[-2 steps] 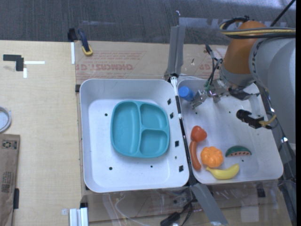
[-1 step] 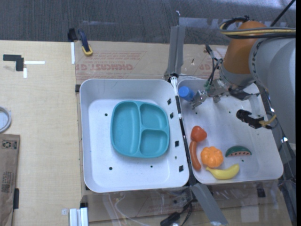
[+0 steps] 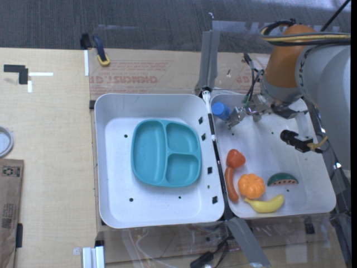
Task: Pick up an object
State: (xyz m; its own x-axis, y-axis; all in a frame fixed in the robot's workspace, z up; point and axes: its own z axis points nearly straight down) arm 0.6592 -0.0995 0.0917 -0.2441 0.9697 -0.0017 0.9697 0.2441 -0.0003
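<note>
In the right bin [image 3: 312,205] lie a red-orange carrot-like toy [image 3: 231,175], an orange tangerine [image 3: 251,186], a yellow banana [image 3: 265,204] and a watermelon slice [image 3: 283,179], all near the front. A small blue object [image 3: 219,110] sits in the bin's far left corner. My gripper [image 3: 241,115] hangs low over the far part of the right bin, just right of the blue object and apart from the fruit. Nothing shows between its fingers.
The left bin [image 3: 111,200] holds a teal divided plate [image 3: 166,152] in its middle. A vertical metal post [image 3: 208,57] rises behind the gap between the bins. A tape roll [image 3: 4,143] and a brown packet [image 3: 11,205] lie on the bench at left.
</note>
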